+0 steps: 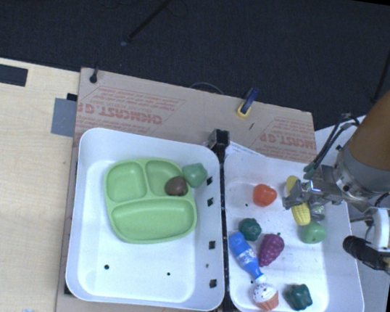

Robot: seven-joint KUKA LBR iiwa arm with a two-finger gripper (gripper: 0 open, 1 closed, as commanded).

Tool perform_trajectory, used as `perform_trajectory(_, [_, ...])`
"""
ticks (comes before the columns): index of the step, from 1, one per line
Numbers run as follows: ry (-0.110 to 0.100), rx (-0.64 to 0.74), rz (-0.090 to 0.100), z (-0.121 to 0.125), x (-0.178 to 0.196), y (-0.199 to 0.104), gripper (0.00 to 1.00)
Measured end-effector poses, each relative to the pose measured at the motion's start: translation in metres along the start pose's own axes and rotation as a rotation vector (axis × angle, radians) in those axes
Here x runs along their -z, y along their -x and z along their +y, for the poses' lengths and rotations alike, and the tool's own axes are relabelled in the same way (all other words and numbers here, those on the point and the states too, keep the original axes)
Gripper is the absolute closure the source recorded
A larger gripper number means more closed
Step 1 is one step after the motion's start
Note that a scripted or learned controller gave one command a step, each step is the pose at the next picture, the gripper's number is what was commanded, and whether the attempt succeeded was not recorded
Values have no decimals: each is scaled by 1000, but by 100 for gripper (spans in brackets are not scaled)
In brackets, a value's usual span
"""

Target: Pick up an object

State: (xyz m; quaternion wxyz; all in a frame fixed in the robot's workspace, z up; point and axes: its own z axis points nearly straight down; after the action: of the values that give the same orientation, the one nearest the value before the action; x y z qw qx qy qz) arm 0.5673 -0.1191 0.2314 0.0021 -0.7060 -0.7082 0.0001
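The right bin (350,286) holds several toy foods. Among them are an orange-red tomato (264,195), a yellow corn cob (302,213), a light green apple (313,233), a dark green pepper (249,228), purple grapes (271,248), a blue bottle (244,253), a cupcake (264,295) and a dark green piece (298,296). My gripper (306,197) hangs low over the bin's upper right, right above the corn cob and partly covering it. A second yellow bit (291,183) shows at the gripper's left.
The left bin (85,244) holds a green divided plate (150,201) with a brown ball (175,185) on its rim and a green piece (194,174) beside it. A black divider (218,207) runs between the bins. The grey and orange arm (381,137) enters from the right.
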Motion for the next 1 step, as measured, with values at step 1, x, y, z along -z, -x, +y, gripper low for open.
perform_trajectory(1, [-2,1,0,-10,-13,-56,100])
